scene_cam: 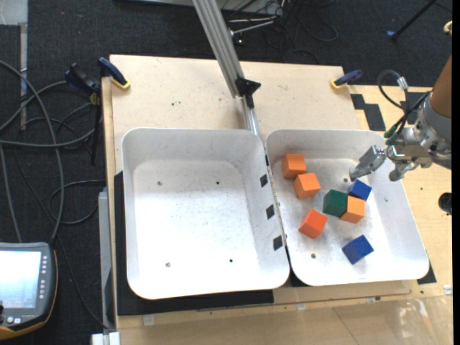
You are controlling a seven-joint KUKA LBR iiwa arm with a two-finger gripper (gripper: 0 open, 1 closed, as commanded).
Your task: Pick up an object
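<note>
**Desk:** Where does the gripper stand, measured from the green block?

**Photographer:** The green block (335, 203) sits mid-floor in the right bin (413, 244). The gripper (379, 169) hangs above and to the view's right of it, near but not touching, on the grey arm (440, 113) that reaches in from that side.

**Desk:** And the fingers?

**Photographer:** They are spread apart, with no block between them. One fingertip (357, 174) points down just above the blue block (360, 190), which lies just beside the green block's upper right corner.

**Desk:** What else surrounds the green one?

**Photographer:** A tan-orange block (352, 209) touches its right side. A red-orange block (313, 223) lies just beside its lower left. Two more orange blocks lie up and to its left — the nearer orange block (307, 185) close by, the farther orange block (293, 165) beyond that, toward the bin's back corner. A second blue block (357, 249) rests below it, a little to the right and apart from the cluster.

**Desk:** The other bin?

**Photographer:** The left bin (194, 214) lies well to the green block's left, across the shared rim.
</note>
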